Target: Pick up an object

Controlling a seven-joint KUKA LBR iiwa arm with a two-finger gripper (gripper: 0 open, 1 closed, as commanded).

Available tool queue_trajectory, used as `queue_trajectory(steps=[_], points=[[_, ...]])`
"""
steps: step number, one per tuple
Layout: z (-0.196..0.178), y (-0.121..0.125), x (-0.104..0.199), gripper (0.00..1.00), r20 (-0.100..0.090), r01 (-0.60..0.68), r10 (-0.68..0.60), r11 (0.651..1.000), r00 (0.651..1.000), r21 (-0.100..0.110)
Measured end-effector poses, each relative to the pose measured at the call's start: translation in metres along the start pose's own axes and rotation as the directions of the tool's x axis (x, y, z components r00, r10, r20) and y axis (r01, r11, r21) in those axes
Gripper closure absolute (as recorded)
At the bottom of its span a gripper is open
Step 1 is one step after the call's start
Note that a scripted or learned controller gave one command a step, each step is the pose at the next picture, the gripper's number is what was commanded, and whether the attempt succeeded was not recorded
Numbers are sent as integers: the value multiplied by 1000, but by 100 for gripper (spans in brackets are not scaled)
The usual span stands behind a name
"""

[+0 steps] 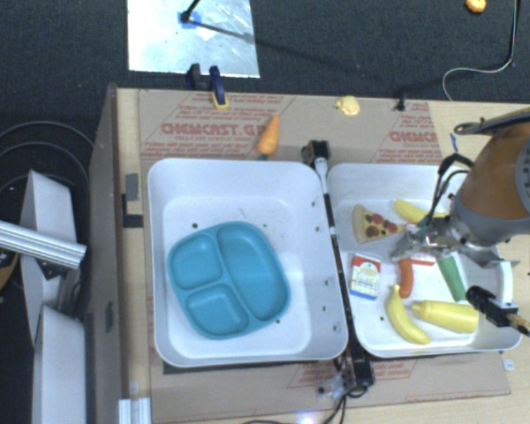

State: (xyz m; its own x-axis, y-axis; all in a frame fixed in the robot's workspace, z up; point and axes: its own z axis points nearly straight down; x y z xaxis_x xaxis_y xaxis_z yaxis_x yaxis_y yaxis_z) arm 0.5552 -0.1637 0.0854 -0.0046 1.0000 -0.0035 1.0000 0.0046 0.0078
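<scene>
Hovering low in the right bin (512, 276), the end effector (417, 241) sits just above a red sausage (405, 276), between a pizza slice (372, 223) and a green piece (452, 275); whether it is spread or pinching, I cannot tell.

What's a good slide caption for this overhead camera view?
KUKA gripper hovers over toy food in the right bin; blue divided plate sits in the left bin.

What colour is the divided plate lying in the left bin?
The divided plate is light blue all over, without any pattern; the camera view shows it plainly.
</scene>
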Motion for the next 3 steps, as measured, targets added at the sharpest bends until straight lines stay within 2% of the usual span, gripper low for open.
queue_trajectory(steps=[1, 2, 3], points=[[-10, -2, 1, 100, -3, -1, 1, 1000, 1000, 4], [-105, 13, 95, 100, -6, 9, -9, 1000, 1000, -2], [-134, -18, 148, 100, -6, 6, -6, 1000, 1000, 6]])
